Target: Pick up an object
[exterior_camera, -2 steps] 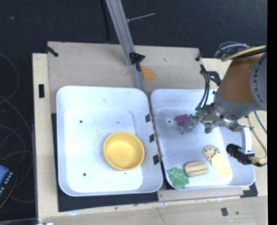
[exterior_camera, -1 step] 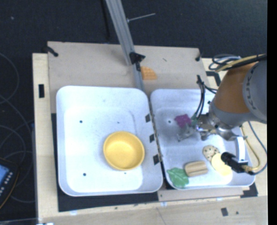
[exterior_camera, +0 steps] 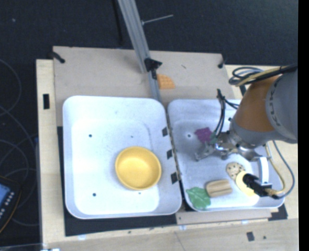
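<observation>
My gripper (exterior_camera: 202, 152) hangs low over the middle of the right bin (exterior_camera: 181, 114), reaching in from the right under the grey and orange wrist. A small purple object (exterior_camera: 203, 135) lies just behind the gripper tip, apart from it. Along the near side of this bin lie a green leafy piece (exterior_camera: 198, 197), a tan block (exterior_camera: 218, 187), a round speckled disc (exterior_camera: 234, 168) and a yellow and white object (exterior_camera: 246, 183). A yellow bowl (exterior_camera: 138, 167) sits in the left bin (exterior_camera: 81, 119).
A slanted metal pole (exterior_camera: 136, 33) rises behind the bins, with an orange patch (exterior_camera: 165, 82) on the board near its foot. Cables (exterior_camera: 278, 161) loop from the wrist over the right bin's right side.
</observation>
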